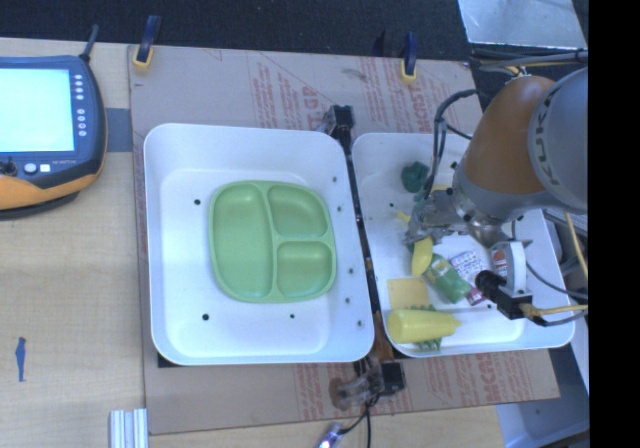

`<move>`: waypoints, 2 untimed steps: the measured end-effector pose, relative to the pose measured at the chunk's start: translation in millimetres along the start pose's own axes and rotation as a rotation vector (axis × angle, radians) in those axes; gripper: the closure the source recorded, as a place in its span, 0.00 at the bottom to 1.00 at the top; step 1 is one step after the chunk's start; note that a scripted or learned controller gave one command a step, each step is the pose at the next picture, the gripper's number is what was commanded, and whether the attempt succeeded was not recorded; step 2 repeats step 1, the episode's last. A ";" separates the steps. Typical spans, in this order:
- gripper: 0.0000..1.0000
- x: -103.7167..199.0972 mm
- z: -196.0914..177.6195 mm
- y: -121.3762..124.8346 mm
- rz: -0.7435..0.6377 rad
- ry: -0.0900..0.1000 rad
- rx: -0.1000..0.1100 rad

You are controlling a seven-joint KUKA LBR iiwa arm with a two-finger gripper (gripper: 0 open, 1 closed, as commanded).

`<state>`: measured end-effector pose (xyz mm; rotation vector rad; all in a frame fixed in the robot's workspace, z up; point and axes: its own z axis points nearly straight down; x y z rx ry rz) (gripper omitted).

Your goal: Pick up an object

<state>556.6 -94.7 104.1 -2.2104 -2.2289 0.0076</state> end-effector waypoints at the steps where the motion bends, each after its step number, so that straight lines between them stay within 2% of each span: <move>1: 1.00 60.3 -89.1 78.4 0.004 0.002 -0.004; 2: 1.00 60.3 -89.1 78.4 0.004 0.002 -0.004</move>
